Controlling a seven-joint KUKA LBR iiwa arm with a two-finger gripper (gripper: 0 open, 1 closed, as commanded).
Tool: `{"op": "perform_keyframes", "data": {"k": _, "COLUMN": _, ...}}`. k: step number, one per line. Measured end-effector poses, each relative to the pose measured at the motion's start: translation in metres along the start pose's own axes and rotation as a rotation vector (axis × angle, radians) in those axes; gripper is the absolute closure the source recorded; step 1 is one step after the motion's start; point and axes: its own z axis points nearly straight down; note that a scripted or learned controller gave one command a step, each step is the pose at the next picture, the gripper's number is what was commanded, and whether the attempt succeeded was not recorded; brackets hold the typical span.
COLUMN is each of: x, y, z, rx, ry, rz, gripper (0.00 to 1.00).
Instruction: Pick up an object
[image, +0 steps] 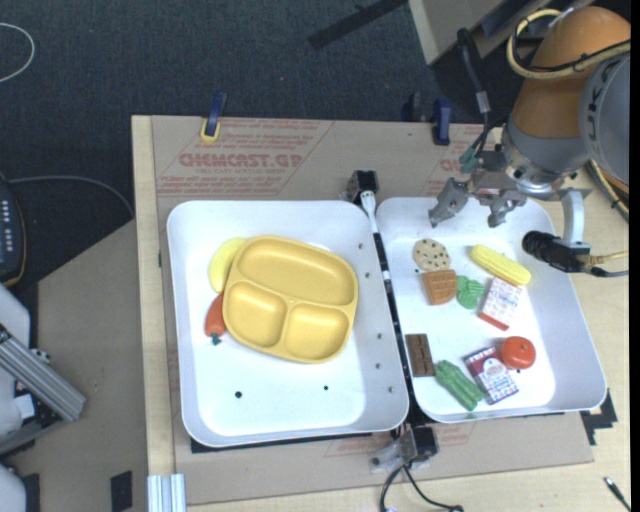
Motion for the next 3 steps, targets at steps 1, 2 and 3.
{"op": "perform_keyframes", "data": {"k": 1, "x": 0.0, "y": 0.003, "z": -0.009, "rx": -0.016, "ry": -0.002, "rz": -0.002, "gripper": 0.0}}
{"op": "perform_keyframes", "data": {"k": 2, "x": 0.003, "y": 0.007, "z": 0.054, "rx": -0.008, "ry": -0.001, "rz": -0.004, "gripper": 0.0}}
{"op": "perform_keyframes", "data": {"k": 3, "x": -0.004, "y": 0.014, "z": 0.11, "rx": -0.009, "ry": -0.001, "rz": -0.002, "gripper": 0.0}}
